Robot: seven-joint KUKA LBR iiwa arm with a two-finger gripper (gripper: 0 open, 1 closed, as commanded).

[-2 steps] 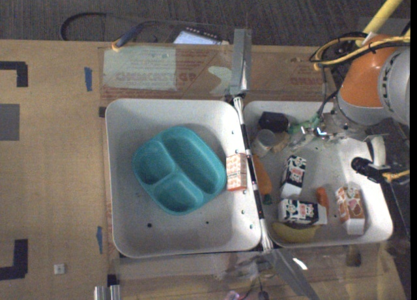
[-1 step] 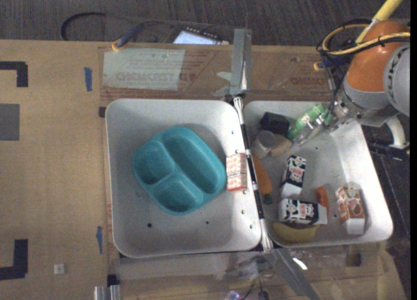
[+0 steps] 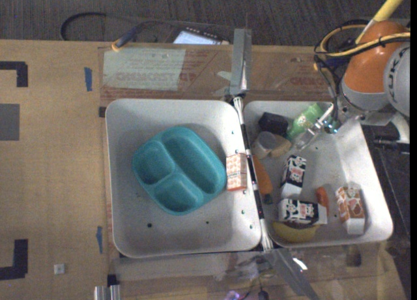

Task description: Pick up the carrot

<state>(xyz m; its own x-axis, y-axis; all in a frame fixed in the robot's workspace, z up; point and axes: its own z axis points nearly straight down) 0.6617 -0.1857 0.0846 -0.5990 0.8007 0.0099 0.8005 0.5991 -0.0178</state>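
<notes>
Carrot [image 3: 262, 176] first: where is it lying?

It is lying lengthwise in the right bin [image 3: 374, 181], pressing along the wall that is dividing it from the left bin [image 3: 124, 181]. A grey cup [image 3: 270, 143] is sitting just beyond its far end, and a black-and-white carton [image 3: 294, 171] is standing just beside it.

Why is it sitting there, do you think?

I am guessing it is resting where the floor is meeting the wall, a natural place for a long thing to settle. That is leaving only one side free for a grasp.

And the gripper [image 3: 324, 124]?

It is hanging over the far right part of the same bin, next to a green bottle [image 3: 305, 120], well apart from the carrot. Nothing is showing in its grasp, and I cannot tell whether it is open or closed.

So the carrot is lying toward the near left of it?

Yes, with the cup and carton sitting between them.
</notes>
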